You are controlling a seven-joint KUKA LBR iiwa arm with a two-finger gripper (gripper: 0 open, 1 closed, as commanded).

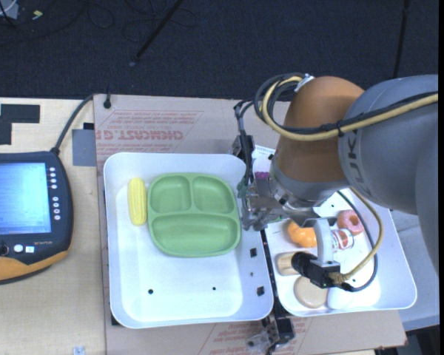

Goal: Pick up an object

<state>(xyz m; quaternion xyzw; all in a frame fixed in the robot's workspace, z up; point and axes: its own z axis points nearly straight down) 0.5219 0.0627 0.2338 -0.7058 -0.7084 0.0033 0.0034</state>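
Observation:
My gripper (253, 211) hangs low over the inner edge of the right bin (403, 287), just right of the wall that divides the two bins. The arm's wrist hides most of that bin's far half. Just right of the gripper an orange toy (303, 235) lies in the right bin. A pink ring-shaped toy (348, 222) lies further right. Two tan round pieces (286, 263) (309, 294) and a white piece (342, 298) lie near the bin's front. In the left bin (177, 302) a green divided plate (192, 214) rests beside a yellow corn cob (137, 200).
A tablet-like pendant with an orange rim (22, 209) sits on the bench left of the bins. Cardboard (170, 128) lies under and behind the bins. The front half of the left bin is bare white floor.

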